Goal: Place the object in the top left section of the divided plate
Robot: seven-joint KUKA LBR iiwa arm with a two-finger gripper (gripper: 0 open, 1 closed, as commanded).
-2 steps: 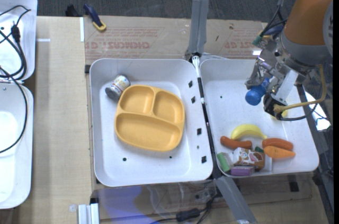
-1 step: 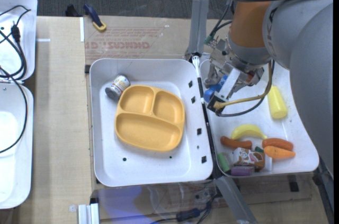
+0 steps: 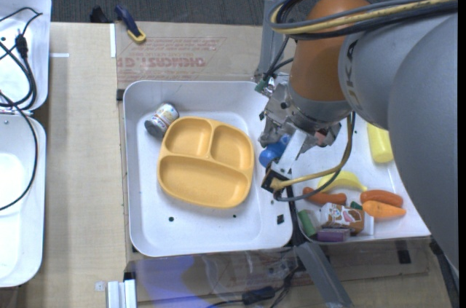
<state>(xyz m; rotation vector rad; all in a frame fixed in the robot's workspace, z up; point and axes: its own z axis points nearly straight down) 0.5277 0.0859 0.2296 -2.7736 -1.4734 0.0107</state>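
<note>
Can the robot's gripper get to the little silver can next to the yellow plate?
Probably yes. The can lies open in the bin beside the plate, nothing on top; the gripper would only need to cross over the plate.

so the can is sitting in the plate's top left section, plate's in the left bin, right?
Not quite. The camera view shows the can lying on the bin floor just outside the plate's upper-left rim, not in a section. The plate is in the left bin, as you said.
</note>
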